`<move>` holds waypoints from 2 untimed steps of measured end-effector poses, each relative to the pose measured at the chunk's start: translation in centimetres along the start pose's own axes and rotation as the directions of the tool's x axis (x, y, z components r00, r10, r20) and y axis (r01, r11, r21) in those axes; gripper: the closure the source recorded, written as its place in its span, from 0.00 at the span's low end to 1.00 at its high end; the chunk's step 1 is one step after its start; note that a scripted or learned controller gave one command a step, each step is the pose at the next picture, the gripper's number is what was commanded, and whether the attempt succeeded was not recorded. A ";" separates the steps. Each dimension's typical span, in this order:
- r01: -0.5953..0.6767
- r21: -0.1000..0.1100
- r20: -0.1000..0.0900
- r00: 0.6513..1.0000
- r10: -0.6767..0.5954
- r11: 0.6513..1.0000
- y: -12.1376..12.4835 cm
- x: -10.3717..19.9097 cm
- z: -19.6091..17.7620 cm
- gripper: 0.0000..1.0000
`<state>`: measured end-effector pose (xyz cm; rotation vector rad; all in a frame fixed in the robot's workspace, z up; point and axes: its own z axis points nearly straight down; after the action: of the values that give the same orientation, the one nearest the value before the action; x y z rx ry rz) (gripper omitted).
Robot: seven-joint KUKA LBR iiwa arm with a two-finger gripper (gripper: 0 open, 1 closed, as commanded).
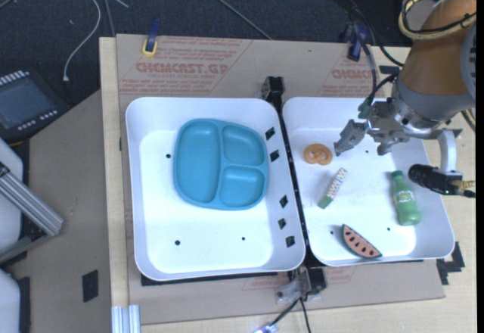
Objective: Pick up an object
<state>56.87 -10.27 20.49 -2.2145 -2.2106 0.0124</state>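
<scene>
Grey fingers [368, 139] hang spread and unladen over the right bin's [431, 247] far edge, beside a pretzel [318, 154].

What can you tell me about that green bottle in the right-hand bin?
The green bottle is a small, plastic-looking toy with a white neck band, a green cap and a pale label. It lies on its side on the floor of the right bin, cap pointing away from the camera. Nothing touches it; the gripper hangs apart, up and to its left.

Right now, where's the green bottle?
The green plastic bottle lies in the right white bin, near its right wall, with the red watermelon slice toy lower left and the gripper above.
</scene>
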 end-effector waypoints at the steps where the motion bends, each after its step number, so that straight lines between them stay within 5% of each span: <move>1: 0.002 -0.013 0.002 1.000 -0.002 1.000 0.3 0.0 -0.7 0.00; 2: 0.001 -0.006 0.001 1.000 -0.001 1.000 -0.7 0.2 5.1 0.00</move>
<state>56.12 -10.04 15.44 -2.2165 -2.2155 0.0061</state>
